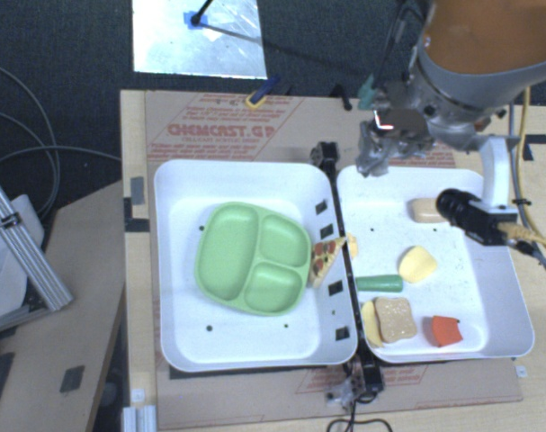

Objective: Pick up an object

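Observation:
The right bin (497, 295) holds several toy foods: a beige piece (424, 210), a yellow lump (417, 264), a green stick (379, 283), a slice of toast (396, 318) lying over a yellow piece (371, 323), and a red-orange chunk (444, 330). A pizza slice (325, 257) rests across the divider between the bins. My gripper (375, 158) hangs over the far left corner of the right bin, well above the food and apart from all of it. Nothing shows in its grasp.
A green divided plate (253, 258) lies in the left bin (178, 331). A black cylinder on a white bracket (469, 214) juts over the right bin's far side. The arm's grey body (488, 52) looms at the top right. Cables run along the right edge.

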